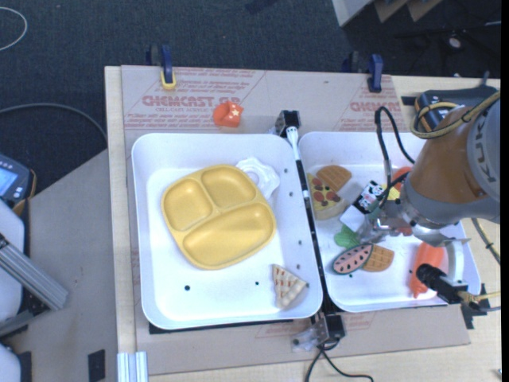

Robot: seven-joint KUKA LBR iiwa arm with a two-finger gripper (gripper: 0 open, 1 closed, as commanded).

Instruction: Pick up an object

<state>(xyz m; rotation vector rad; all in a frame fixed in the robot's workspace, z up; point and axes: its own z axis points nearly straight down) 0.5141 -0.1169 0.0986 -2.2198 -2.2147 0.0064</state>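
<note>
The right bin (350,297) holds several toy foods: a pizza slice (326,188), a small black, white and yellow piece (370,196), a green leaf (347,237), a dark oval slice (352,259), a brown waffle (379,259) and an orange carrot (428,263). My gripper (372,228) reaches in from the right and hangs low over the middle of this bin. It is just above the green leaf and the dark slice. The wrist hides what lies directly beneath it.
The left bin (151,237) carries a yellow divided plate (219,213), a white crumpled piece (258,173) and a waffle wedge (287,283). A small red-orange object (227,114) sits on the bench behind the bins. Clamps and cables run along the divider.
</note>
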